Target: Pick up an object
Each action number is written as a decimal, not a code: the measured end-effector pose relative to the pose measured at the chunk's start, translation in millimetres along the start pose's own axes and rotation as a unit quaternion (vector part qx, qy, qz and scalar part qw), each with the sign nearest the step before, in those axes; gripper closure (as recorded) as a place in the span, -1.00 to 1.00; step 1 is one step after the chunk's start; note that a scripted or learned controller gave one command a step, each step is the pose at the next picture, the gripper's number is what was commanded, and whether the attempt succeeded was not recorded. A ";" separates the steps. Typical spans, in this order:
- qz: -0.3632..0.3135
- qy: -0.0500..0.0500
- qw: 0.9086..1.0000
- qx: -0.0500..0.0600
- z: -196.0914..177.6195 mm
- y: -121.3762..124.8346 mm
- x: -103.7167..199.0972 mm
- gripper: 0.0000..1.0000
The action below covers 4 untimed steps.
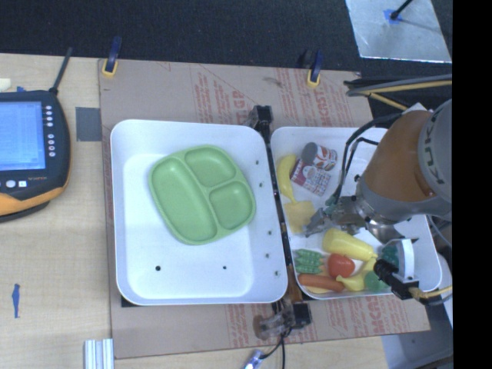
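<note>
jaws can't be judged: the gripper [319, 220] sits low at centre right, a dark blur among toy food in the right bin [286, 138], probably reaching for a yellow piece [300, 210]. the arm [400, 167] hides that bin's right side. the green divided plate [201, 194] lies alone in the left bin [138, 283].

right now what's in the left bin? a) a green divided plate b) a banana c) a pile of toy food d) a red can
a, the left bin holds a green divided plate with three compartments, while the toy food lies in the right bin under the arm.
</note>
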<state>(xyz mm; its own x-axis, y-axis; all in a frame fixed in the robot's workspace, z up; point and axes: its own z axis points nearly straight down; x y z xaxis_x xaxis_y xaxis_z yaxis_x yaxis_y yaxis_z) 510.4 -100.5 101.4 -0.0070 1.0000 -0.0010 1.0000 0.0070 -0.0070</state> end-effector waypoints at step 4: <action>0.002 0.001 1.000 -0.002 9.1 74.9 -10.3 -1.00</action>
